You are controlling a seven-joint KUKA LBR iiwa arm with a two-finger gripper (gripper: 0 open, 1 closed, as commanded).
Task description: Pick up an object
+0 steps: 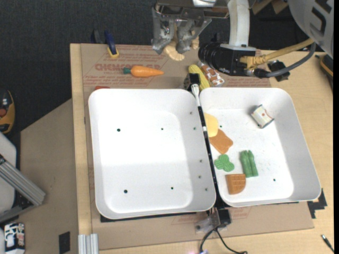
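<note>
Gripper (174, 45): beyond the bins, above the board, fingers clamped on a beige piece (172, 52). Right bin (296, 142): white block (261, 116), yellow slice (211, 124), toast (221, 141), green items, waffle (235, 183). Carrot (144, 72): on board.

A big flat sheet of brown cardboard (79, 142) with red letters is lying on the bench. Behind the cardboard and to its left, a dark blue-black carpet floor (47, 15) is spreading out. A pale tan tabletop (326, 110) is sitting just right of the cardboard. A silver metal rail (18, 181) is lying slanted near the cardboard's lower left side. Black cables (222, 242) are trailing off the cardboard's front edge. Bright light is shining down evenly from above.
</note>
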